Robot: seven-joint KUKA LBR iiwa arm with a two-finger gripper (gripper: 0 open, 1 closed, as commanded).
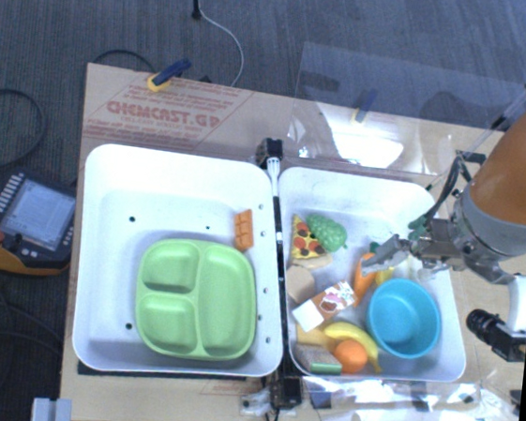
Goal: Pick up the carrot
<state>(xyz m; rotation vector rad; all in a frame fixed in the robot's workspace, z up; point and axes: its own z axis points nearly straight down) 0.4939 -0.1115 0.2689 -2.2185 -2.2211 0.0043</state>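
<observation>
The carrot (363, 277) is a small orange piece in the right bin (360, 189), wedged against the left rim of a blue bowl (404, 317). My gripper (388, 251) reaches in from the right and hovers just above the carrot's upper end, covering part of it. The view does not show anything lifted off the bin floor.
Around the carrot lie a pizza slice (307, 242), a green leafy toy (327, 231), a white box (333, 300), a banana (348, 333) and an orange fruit (352, 355). The left bin (125, 180) holds a green divided plate (198, 299) and a small orange block (244, 229).
</observation>
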